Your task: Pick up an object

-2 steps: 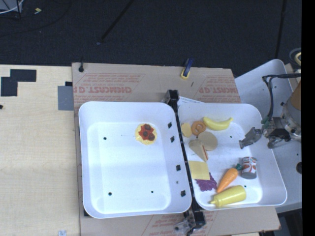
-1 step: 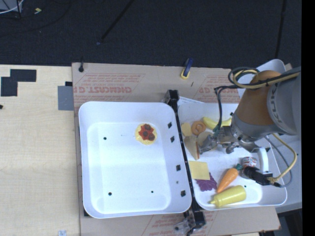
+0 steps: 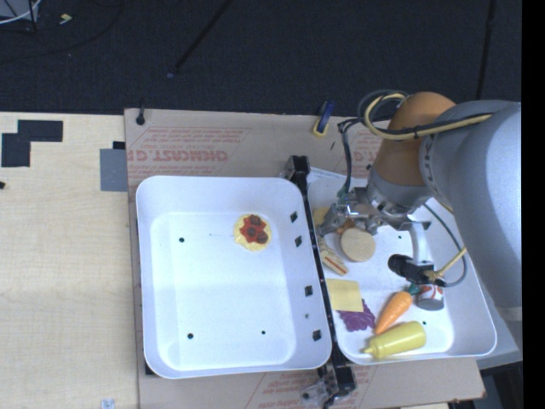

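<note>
From the camera above the bench, two white bins are sitting side by side on a cardboard sheet (image 3: 213,143). The left bin (image 3: 170,313) is holding a single thing: a small yellow pizza (image 3: 254,232) with red topping, lying flat near the bin's far side, towards the right wall.

The right bin (image 3: 464,335) is holding the rest. A round tan cookie (image 3: 358,245) is lying near the far end. Just left of it and a little nearer, a small hot dog (image 3: 334,265) is lying at a slant beside the divider. Closer to the camera, a yellow cheese slice (image 3: 345,295) is lying flat, with a purple piece (image 3: 358,319) touching its near edge. An orange carrot (image 3: 392,311) is lying tilted just right of the purple piece, its green top pointing up and right. A yellow mustard bottle (image 3: 396,339) is lying on its side at the bin's near edge, just below the carrot. A small red and white thing (image 3: 430,296) is sitting right beside the carrot's top; what it is I cannot tell.

The arm (image 3: 477,169) is reaching in from the right, its orange band above the wrist. The gripper (image 3: 353,220) is hanging low over the far end of the right bin, just above the cookie and close to it. Whether it is open or closed, I cannot tell, and nothing is seen held in it.
</note>
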Available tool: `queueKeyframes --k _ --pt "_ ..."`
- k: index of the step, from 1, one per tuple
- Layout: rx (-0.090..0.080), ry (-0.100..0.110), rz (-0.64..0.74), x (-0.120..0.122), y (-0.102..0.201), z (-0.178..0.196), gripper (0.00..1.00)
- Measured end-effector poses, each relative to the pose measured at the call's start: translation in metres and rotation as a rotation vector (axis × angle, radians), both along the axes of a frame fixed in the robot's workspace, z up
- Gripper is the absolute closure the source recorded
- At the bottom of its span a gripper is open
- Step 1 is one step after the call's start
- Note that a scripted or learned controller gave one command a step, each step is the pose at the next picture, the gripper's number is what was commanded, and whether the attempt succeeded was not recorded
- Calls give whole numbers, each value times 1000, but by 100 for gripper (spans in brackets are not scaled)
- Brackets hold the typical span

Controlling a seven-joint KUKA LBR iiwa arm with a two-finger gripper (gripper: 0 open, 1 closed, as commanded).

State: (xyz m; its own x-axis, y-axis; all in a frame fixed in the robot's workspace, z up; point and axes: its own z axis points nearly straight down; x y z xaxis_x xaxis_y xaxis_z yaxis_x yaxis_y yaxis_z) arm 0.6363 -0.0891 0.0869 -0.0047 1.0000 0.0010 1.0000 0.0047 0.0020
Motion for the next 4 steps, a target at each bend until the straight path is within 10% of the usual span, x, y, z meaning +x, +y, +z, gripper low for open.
queueKeyframes --k 1,2,4 --pt "0 3 -3 8 8 1 0" --pt "0 6 -1 7 7 11 100" --pt "-2 -4 -2 8 -11 239 100"
